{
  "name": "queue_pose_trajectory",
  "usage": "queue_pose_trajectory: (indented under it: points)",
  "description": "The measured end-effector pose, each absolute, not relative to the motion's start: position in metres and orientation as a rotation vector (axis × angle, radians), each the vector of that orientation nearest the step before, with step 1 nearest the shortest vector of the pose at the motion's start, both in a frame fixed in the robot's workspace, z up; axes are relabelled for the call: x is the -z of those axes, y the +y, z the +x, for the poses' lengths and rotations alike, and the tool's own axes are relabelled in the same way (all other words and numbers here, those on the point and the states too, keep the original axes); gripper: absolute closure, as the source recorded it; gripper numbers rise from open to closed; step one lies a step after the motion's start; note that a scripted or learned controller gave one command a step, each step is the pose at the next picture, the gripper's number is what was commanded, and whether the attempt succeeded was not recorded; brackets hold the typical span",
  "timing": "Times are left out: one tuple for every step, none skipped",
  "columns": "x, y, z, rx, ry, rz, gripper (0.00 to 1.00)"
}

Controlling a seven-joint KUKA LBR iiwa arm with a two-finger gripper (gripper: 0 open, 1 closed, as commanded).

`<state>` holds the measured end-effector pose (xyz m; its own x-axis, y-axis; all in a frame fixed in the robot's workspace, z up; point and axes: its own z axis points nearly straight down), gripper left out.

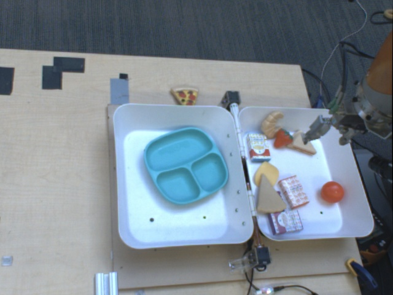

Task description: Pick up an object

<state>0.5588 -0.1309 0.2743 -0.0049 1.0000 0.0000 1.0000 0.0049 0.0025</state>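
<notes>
A pale wooden bench (55,165) stood on dark grey carpet, bearing two shallow white bins side by side. The arm came in from the right, and its gripper (330,129) hung over the upper right part of the right bin (356,183). Its two grey fingers were spread apart with nothing between them.

Just left of the gripper lay a tan wedge with a red piece (293,141), and beyond it a croissant-shaped toy (271,123). Further left, near the bin's inner wall, sat a small white carton (258,146). Below that lay a yellow cheese wedge (266,174), a tan triangular slice (268,198), and two small printed boxes, one red and white (294,191) and one purplish (286,222). A red-orange ball (332,192) rested apart from these, toward the bin's right side.

The left bin (132,226) held a teal divided plate (186,165) with three compartments, set at a tilt. Behind the bins, on the bench, lay a toy pizza slice (185,95).
</notes>
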Motion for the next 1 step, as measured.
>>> queue_pose_trajectory:
  points:
    - [-0.1508, -0.1117, 0.5240, 0.000, 2.226, 2.220, 0.00]
